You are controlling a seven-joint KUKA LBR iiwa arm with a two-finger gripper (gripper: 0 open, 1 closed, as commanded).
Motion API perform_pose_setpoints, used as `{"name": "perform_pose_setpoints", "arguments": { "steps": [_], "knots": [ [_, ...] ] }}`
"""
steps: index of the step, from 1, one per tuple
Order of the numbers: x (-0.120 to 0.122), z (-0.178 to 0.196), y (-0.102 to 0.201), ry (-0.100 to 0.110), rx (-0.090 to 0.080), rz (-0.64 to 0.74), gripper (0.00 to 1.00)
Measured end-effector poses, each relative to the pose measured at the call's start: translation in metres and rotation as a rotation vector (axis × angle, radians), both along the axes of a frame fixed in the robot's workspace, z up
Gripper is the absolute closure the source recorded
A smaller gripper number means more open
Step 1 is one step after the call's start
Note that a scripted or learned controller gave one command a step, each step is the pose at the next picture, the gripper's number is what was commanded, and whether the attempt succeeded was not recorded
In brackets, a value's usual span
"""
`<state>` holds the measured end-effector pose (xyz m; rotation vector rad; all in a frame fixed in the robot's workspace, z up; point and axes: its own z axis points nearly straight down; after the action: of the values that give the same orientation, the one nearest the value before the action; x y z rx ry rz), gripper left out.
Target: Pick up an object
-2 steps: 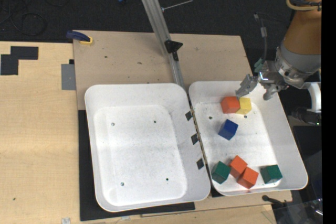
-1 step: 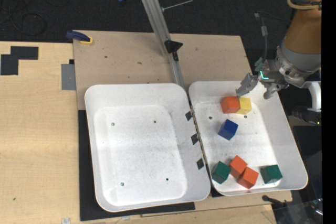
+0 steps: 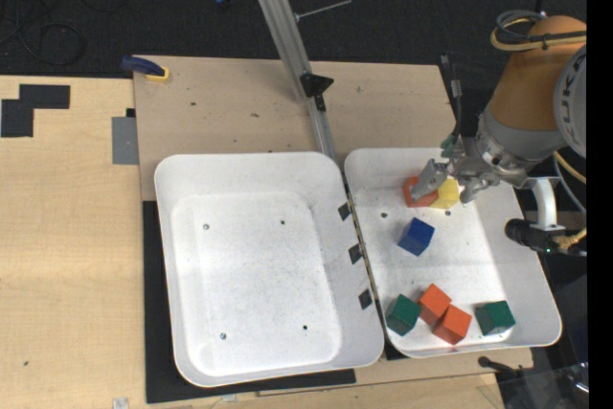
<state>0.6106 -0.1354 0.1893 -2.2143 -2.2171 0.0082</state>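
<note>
My gripper (image 3: 448,179) hangs low over the back of the right bin (image 3: 527,302). Right under it sits a small yellow block (image 3: 447,196), partly covered by the gripper. A red-orange block (image 3: 416,194) touches the yellow one on its left. In front of them, near the bin's middle, lies a blue cube (image 3: 416,237). Along the front wall stand a dark green block (image 3: 403,313), two orange blocks (image 3: 436,300) (image 3: 454,324) and another green block (image 3: 494,316).
The left bin (image 3: 249,177) lies beside the right one, with black clips (image 3: 352,252) along the shared edge. A slanted aluminium rail (image 3: 287,43) rises behind the bins. The arm's orange band (image 3: 532,81) stands at the right.
</note>
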Motion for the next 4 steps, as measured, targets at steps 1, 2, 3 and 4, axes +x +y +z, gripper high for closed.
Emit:
{"name": "perform_pose_setpoints", "arguments": {
  "steps": [1, 2, 3, 4],
  "knots": [
    [0.005, -0.056, -0.007, -0.001, -0.001, -0.002, 0.0],
    [0.006, -0.099, -0.006, -0.008, -0.002, -0.004, 0.0],
    [0.005, -0.089, -0.007, -0.006, -0.001, -0.01, 1.0],
    [0.013, -0.034, -0.001, -0.012, -0.002, 0.0, 1.0]
  ]
}}
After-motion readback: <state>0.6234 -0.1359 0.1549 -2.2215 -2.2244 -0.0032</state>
